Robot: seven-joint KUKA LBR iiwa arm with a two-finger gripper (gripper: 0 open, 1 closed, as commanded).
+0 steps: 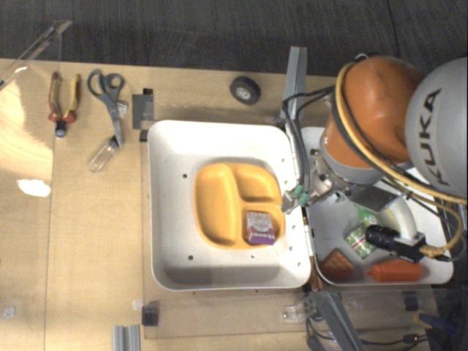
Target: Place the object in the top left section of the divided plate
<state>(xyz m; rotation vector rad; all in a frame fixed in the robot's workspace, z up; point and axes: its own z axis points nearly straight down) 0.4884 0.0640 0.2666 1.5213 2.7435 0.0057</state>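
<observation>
Purple packet lies left of gripper.

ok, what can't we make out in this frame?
- Pincer: too small and dark in the camera view to tell open or shut.
- Right bin: arm covers its upper half.
- Purple packet on the plate: label blurred.
- Green item: partly behind cables.

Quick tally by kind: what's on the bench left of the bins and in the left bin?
Pliers: 1
Scissors: 1
Tape roll: 1
Yellow divided plate: 1
Purple packet on the plate: 1
Total: 5
</observation>
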